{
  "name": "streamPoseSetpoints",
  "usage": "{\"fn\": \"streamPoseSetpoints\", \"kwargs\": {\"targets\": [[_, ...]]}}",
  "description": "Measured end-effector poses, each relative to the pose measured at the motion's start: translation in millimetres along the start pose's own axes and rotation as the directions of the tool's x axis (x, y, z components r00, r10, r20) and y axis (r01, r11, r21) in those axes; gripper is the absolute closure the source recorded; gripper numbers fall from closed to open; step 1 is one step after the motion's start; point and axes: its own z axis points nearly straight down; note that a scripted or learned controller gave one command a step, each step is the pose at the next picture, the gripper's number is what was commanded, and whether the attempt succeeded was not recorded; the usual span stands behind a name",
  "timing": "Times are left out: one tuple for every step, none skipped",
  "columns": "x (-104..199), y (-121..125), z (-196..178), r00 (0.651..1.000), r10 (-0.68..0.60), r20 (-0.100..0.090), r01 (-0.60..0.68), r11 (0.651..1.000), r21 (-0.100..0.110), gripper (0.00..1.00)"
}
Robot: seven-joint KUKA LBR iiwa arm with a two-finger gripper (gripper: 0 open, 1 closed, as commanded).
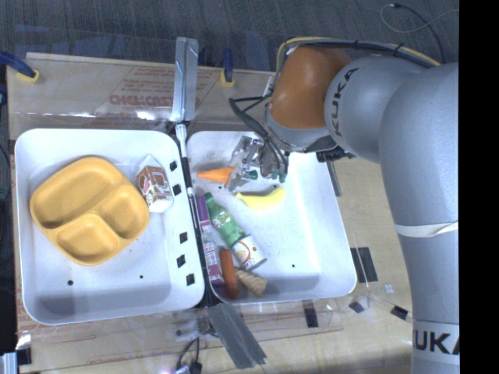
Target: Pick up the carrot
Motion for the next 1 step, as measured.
{"fn": "streamPoseSetpoints", "kwargs": {"targets": [[21.3, 25.9, -89.8, 0.99, -0.141, 0.0, 0.141, 0.99, 0.0, 1.0]]}}
